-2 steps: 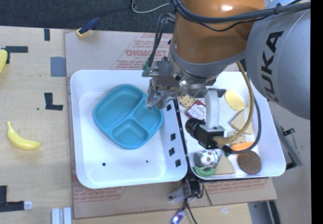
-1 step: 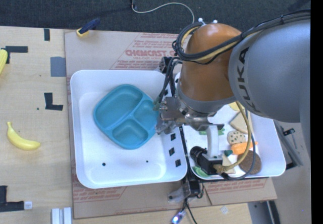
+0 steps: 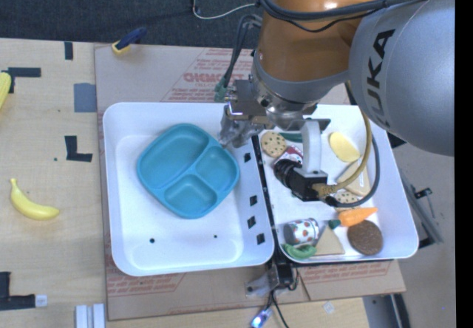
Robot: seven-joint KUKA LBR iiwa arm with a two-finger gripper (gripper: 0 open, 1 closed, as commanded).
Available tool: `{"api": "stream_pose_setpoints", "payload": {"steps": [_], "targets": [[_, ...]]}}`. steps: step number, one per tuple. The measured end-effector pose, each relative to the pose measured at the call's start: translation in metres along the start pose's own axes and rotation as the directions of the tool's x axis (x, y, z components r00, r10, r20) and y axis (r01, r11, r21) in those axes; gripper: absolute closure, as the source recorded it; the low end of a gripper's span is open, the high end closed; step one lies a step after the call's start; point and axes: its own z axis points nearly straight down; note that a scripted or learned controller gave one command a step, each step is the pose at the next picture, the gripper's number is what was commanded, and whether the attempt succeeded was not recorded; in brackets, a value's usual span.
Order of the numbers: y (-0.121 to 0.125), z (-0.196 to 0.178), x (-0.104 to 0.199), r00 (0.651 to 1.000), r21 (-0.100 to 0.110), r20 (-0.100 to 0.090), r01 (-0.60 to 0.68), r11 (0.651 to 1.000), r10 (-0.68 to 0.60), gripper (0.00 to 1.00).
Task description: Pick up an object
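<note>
**Reaching Over the Divide: Arm Hangs Above Two Bins With Nothing in Hand**

Looking down from my fixed overhead camera, I see the grey-and-orange KUKA arm [image 3: 332, 31] leaning in from the right, its two-finger gripper [image 3: 238, 127] hanging over the wall where the two shallow white bins meet, at the upper right corner of the teal three-compartment plastic plate [image 3: 188, 170]. That plate lies flat in the left white bin [image 3: 122, 245], its long axis running from upper left to lower right. From here I cannot tell whether the claw is spread or pressed together; its dark parts blur into one another, and I see nothing between them.

The right white bin [image 3: 403, 216] holds the small pieces: a round speckled cookie [image 3: 273, 144], a pale yellow oval piece [image 3: 344, 146], an orange carrot-shaped toy [image 3: 356, 215] pointing roughly left to right, and a brown round disc [image 3: 364, 237]. A yellow toy banana [image 3: 31, 202] rests on the wooden bench, well apart from both bins.

I judge the pick is at the approach stage, nothing lifted yet. The next move calls for settling on one target, likely the plate's rim or the cookie just beside, then descending squarely.
</note>
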Motion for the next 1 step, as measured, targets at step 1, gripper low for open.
{"api": "stream_pose_setpoints", "payload": {"steps": [1], "targets": [[-0.0019,-0.0030,-0.0014,1.000,0.014,0.004,-0.002,1.000,0.002,1.00]]}}
